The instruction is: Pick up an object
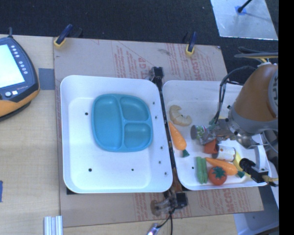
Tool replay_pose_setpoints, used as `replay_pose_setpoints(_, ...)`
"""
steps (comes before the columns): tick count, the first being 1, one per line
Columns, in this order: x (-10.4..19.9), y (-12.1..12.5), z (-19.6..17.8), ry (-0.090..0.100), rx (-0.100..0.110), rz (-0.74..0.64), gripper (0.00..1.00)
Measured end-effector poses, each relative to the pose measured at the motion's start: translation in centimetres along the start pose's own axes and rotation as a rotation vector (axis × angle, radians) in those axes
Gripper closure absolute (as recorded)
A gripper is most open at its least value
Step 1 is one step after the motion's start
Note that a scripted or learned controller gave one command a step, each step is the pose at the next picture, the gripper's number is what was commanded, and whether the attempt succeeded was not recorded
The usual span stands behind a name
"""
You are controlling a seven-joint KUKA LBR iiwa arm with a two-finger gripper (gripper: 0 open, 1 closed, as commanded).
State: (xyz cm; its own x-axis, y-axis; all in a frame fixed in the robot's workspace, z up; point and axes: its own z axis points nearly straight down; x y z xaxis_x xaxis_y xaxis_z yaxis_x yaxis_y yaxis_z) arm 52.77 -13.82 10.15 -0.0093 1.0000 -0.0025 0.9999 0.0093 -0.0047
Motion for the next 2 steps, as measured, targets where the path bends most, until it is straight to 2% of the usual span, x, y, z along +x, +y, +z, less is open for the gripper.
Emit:
replay_pose_setpoints(1, 7.0, -2.8, -9.1, 0.002, -0.001, 0.001, 1.0)
replay_pose_setpoints(2, 10.8, -5.1, -13.8, 0.003, -0.003, 0.004, 1.0)
